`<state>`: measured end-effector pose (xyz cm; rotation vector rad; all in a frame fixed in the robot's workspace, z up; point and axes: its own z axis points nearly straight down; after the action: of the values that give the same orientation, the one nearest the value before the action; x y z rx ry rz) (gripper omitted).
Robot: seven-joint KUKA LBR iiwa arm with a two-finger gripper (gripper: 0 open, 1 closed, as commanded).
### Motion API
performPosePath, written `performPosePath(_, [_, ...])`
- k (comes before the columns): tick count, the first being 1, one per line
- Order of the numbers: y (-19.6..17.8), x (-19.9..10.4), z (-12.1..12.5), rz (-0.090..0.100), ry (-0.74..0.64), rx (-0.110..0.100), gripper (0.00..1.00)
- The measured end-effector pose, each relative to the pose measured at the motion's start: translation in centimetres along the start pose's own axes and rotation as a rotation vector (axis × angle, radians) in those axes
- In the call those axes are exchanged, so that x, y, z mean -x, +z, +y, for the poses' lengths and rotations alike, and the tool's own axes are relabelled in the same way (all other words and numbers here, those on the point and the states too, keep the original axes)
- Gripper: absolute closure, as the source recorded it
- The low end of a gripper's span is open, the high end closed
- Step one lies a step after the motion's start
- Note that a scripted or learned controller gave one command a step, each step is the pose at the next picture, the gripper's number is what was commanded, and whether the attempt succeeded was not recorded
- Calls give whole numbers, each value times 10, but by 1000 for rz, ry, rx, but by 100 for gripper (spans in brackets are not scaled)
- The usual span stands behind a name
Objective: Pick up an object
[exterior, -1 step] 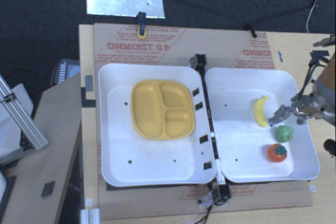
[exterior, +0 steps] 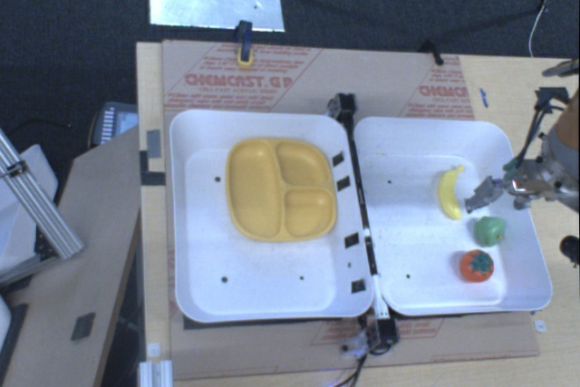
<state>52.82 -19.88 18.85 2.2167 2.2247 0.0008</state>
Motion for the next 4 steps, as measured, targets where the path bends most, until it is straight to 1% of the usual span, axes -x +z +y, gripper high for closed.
performPosePath(1, [44,-7,1,1,1,-2,0])
performPosePath(2, [106,-9,3,2,2,-4,0])
performPosePath(3, [104,-9,4,0,4,0,0])
performPosePath(4, [93,-9,5,-1,3,3,100])
